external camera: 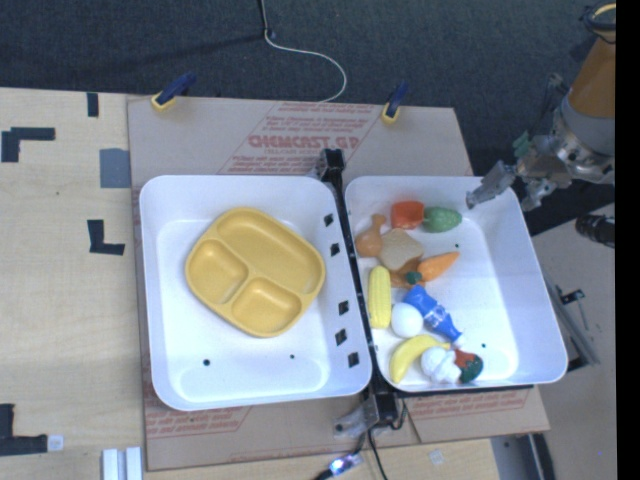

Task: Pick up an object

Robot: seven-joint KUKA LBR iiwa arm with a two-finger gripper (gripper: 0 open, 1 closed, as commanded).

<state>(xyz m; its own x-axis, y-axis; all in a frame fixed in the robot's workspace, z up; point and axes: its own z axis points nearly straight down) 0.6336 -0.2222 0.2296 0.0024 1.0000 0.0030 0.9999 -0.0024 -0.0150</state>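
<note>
Yellow tray left, toy food right, hand off at the far corner.

I see the yellow tray [256,270] lying alone in the left bin [165,368]. The right bin [530,298] holds toy food: a corn cob [379,296], a carrot [437,265], a banana [410,354] and a blue bottle [432,311] bunched together. My hand [497,190] hovers over that bin's upper right corner, holding nothing; I cannot tell how wide it stands.
</note>
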